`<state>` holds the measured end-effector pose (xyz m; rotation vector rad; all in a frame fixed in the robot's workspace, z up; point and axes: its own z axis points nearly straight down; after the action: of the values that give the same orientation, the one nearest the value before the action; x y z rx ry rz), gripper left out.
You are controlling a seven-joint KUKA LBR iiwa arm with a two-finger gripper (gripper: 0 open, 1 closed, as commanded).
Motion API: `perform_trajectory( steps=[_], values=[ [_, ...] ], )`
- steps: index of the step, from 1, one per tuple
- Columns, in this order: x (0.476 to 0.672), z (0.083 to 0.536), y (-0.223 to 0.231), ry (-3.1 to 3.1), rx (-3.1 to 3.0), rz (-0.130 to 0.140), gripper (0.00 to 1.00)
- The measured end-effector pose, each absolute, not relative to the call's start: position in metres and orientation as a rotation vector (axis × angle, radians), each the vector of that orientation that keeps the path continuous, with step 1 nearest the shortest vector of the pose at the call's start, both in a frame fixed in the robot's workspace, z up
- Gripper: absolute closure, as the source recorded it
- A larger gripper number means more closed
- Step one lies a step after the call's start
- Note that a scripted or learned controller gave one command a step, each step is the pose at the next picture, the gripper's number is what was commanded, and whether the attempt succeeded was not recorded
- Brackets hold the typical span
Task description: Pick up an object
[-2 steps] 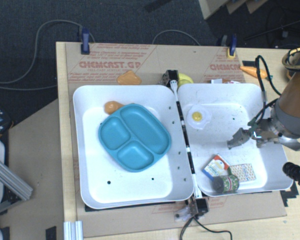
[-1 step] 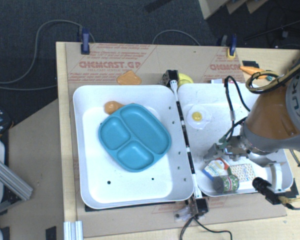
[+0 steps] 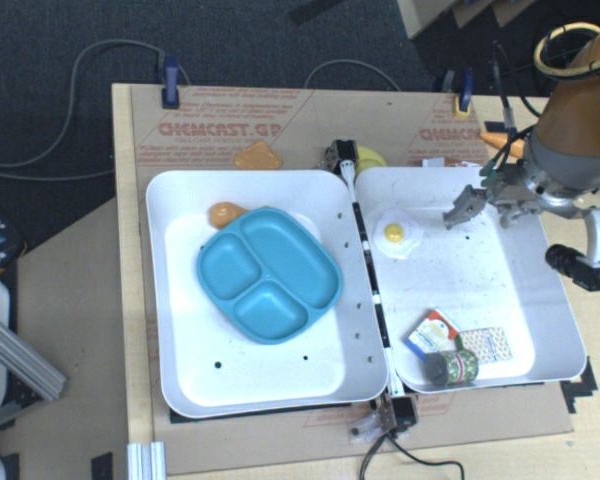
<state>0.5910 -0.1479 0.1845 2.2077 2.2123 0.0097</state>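
Note:
My gripper (image 3: 485,211) hangs over the far right part of the right bin (image 3: 525,298), open, with nothing between its fingers. A toy fried egg (image 3: 393,234) lies on the bin floor to its left, apart from it. Near the bin's front edge sit a small colourful carton (image 3: 432,332), a dark can (image 3: 451,367) and a patterned packet (image 3: 487,343), close together. In the left bin (image 3: 180,298) a blue divided plate (image 3: 268,273) lies tilted, with an orange-brown roll (image 3: 224,213) at its far left corner.
On the bench behind the bins lie an orange piece (image 3: 258,155) and a yellow object (image 3: 370,158) beside a black clip. Blue clamps (image 3: 170,80) hold the board's back edge. Cables trail off the back.

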Motion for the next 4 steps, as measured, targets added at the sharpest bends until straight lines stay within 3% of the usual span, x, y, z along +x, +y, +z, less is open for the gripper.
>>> perform_trajectory(
  steps=[1, 2, 3, 4],
  values=[
    [0.669, 0.206, -0.17, 2.217, 2.211, 0.006, 0.0],
    [0.569, 0.215, -0.169, 2.219, 2.227, -0.003, 0.0],
    [0.484, 0.218, -0.142, 2.223, 2.228, -0.003, 0.0],
    [0.476, 0.111, -0.096, 2.234, 2.228, -0.008, 0.0]
  ],
)
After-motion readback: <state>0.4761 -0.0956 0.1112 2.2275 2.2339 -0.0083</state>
